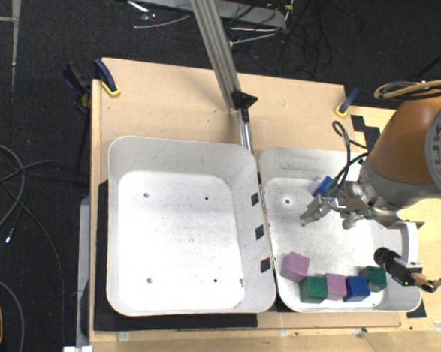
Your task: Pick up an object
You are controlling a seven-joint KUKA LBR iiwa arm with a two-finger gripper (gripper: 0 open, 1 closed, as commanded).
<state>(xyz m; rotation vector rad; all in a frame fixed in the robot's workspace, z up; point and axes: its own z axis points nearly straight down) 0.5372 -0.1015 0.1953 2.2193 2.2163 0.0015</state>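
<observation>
We see a pale wooden counter (181, 93) with a matte, lightly scuffed top, bearing two shallow white bins with rounded corners and speckled, smooth floors. The left bin (131, 158) is the broader of the two, and we make out a few small dark dots on its floor. The right bin (281, 168) touches it along one side, and black clips sit along that shared edge.

The arm (414, 151) reaches in over the right bin, its rounded orange shell glossy, with grey metal and black cables below. The hand (314, 212) hangs over the upper middle of the right bin, and we cannot tell whether it is open or closed; we see nothing between its tips.

Five small cubes lie in a loose row along the near edge of the right bin: a lilac cube (295, 265), a dark green cube (313, 288), a pink cube (335, 286), a blue cube (356, 287) and a teal cube (375, 278). All look solid and matte, each touching or just beside the next.
</observation>
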